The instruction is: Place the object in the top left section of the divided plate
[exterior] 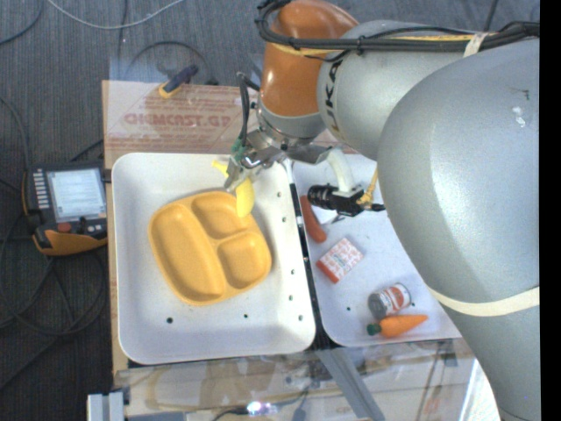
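Observation:
An orange divided plate (209, 247) lies in the left white bin (140, 323). My gripper (238, 172) hangs over the plate's upper right corner, reaching in from the right. A yellow object (244, 197), long and banana-like, hangs from the fingers, its lower end over the edge of the plate's upper section. A small yellow bit (219, 165) lies on the bin floor just left of the gripper.
The right bin (412, 244) holds a red sausage-like piece (313, 219), a red and white packet (339, 259), a small can (390, 300) and a carrot (401, 324). The arm's big grey body covers the right side. A cardboard sheet (166, 125) lies behind the left bin.

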Tool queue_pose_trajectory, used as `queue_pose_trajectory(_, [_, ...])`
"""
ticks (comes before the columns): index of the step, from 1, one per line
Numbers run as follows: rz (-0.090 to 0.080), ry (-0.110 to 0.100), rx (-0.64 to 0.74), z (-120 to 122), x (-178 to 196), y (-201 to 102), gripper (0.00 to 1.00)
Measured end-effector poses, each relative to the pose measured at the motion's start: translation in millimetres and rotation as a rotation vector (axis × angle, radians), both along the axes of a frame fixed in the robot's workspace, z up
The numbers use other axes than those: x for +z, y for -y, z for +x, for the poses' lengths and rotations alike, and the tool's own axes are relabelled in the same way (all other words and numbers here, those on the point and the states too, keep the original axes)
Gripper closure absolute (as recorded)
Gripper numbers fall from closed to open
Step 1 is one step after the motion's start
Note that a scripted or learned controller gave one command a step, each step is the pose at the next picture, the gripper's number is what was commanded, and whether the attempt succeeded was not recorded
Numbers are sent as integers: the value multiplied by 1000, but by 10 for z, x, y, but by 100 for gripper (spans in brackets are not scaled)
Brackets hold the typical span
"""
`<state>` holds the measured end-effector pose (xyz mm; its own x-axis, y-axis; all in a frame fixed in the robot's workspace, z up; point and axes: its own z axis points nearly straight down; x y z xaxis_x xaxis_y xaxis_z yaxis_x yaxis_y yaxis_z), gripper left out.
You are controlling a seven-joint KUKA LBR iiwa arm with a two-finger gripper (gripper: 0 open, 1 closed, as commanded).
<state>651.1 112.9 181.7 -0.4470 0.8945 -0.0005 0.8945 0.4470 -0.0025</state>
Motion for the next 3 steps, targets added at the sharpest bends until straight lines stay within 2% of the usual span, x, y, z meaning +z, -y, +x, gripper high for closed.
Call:
queue_pose_trajectory(1, [-3, 1, 72, -125, 17, 420, 100])
queue_pose_trajectory(2, [-3, 2, 139, -94, 19, 416, 100])
queue_pose_trajectory(3, [-3, 1, 148, -93, 18, 336, 100])
